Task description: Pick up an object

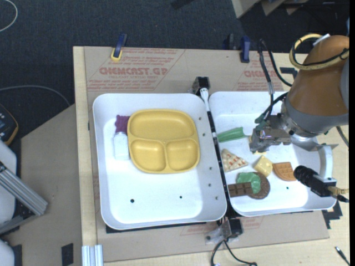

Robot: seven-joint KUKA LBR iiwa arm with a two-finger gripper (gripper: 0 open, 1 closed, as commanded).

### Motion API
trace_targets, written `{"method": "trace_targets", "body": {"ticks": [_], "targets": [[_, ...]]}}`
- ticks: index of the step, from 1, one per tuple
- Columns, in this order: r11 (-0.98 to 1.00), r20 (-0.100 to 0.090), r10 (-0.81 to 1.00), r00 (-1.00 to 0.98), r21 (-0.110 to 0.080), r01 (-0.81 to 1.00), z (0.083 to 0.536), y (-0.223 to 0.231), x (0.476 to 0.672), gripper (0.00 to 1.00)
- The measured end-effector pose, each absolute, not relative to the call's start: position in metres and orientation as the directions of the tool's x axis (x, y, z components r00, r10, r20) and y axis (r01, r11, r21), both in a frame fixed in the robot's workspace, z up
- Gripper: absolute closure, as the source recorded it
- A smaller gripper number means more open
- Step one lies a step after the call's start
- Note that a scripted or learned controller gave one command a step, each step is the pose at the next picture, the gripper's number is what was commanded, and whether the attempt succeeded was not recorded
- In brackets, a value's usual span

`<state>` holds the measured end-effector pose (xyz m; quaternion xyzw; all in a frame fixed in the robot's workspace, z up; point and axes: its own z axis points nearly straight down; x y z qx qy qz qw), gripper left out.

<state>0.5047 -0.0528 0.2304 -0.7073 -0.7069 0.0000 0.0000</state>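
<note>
My gripper (259, 143) hangs low over the middle of the right bin (244, 107), with the grey and orange arm behind it to the right. Just left of it lies a green stick-shaped piece (230, 133). Below it lie a pizza slice (233, 160) and a yellow cheese wedge (263, 165), the wedge almost under the gripper. An orange waffle piece (284, 171) sits to the wedge's right. Nothing shows in the gripper's hold.
Near the right bin's front lie a green leafy piece (248, 178), a chocolate bar (238, 190) and a brown cookie (262, 188). The left bin (161, 204) bears a yellow divided plate (163, 140), with a purple item (121, 123) and a white item (120, 146) beside it.
</note>
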Motion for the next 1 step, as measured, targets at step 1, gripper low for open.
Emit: {"method": "trace_targets", "body": {"ticks": [1], "targets": [[0.001,0.001,1.0,-0.001,-0.001,1.0,0.2345,-0.0484,0.4995,1.0]]}}
